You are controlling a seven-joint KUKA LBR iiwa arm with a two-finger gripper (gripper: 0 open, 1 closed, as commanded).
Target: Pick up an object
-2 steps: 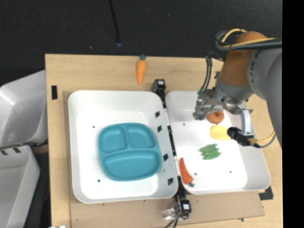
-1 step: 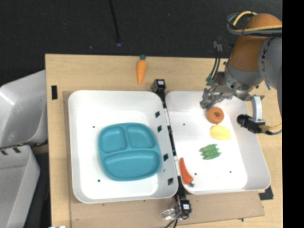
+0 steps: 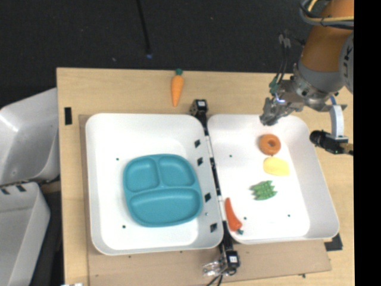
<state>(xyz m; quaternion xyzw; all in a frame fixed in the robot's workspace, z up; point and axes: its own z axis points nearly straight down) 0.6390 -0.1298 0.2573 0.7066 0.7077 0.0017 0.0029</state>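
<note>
Sitting in the right bin [image 3: 309, 219], upper middle of its floor: orange donut-shaped toy [image 3: 270, 144], free of any grip. Yellow lemon-like toy [image 3: 276, 167] just below it, nearly touching. Green leafy toy [image 3: 263, 190] under that, slightly left. Red chili-shaped toy [image 3: 233, 214] lies along the bin's left wall near the bottom corner. Gripper [image 3: 271, 115] hangs over the bin's top edge, just above and apart from the donut toy, nothing visible between its tips; cannot tell whether the jaws are spread or pressed together, too dark and small. Orange band and grey arm run off to upper right. Left bin [image 3: 101, 231] holds a teal divided plate [image 3: 162, 189], three compartments, centre of floor. Toy carrot [image 3: 177, 87] rests on the wooden bench [image 3: 71, 88] above the left bin, outside both. No readable labels or writing anywhere.
</note>
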